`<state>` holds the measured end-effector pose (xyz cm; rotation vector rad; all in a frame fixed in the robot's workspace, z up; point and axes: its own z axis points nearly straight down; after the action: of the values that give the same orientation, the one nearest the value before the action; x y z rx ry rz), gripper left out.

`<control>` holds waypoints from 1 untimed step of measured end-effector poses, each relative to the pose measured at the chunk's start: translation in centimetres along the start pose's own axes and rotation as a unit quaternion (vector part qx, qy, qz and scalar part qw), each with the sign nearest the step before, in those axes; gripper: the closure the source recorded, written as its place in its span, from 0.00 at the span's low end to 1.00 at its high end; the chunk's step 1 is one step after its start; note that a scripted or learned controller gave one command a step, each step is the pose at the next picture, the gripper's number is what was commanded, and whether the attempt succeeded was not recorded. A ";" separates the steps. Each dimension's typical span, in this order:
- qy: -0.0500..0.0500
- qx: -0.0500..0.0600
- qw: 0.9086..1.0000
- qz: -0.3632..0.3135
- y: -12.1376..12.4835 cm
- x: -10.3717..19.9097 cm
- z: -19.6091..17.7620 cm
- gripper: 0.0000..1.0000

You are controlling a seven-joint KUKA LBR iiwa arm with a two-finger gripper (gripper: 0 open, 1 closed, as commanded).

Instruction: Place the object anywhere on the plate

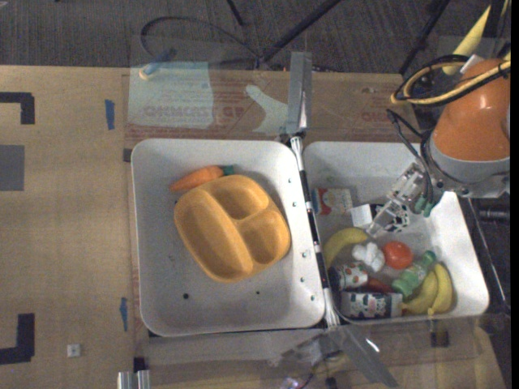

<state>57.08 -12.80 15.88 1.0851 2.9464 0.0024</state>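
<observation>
Gripper (392, 215) is over the right bin (466, 233), reaching in from the 3 o'clock side, tilted down toward 8 o'clock. Finger state: cannot tell; the tips merge with a small black-and-white item (391, 217) directly at the tip, and no gap or pinch can be made out. Whether that item is held cannot be judged.

Just at 6 o'clock of the tip: a red-orange tomato-like piece (397, 254), and beside it at its 9 o'clock a small white object (369, 255). A yellow banana (344, 242) curves at 8 o'clock of the tip, touching the white object. At 10 o'clock of the tip, a small white carton (334, 199) with a red mark lies near the bin's inner wall. At 5 o'clock, a green bottle (413, 275) leans on a second banana (434, 292). Along the bin's 6 o'clock edge lies a dark-printed carton (371, 304), with a small can-like item (349, 276) just above it.

Left bin (154, 241): yellow three-compartment plate (231, 227) near centre, lying flat. An orange carrot (197, 177) sits at the plate's 11 o'clock, touching or nearly touching its rim, lying on the bin floor and not on the plate.
</observation>
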 end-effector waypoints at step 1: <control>-0.003 -0.001 1.000 -0.021 1.6 -2.9 -4.9 0.00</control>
<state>60.30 -13.43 20.78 1.0214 2.9621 0.0035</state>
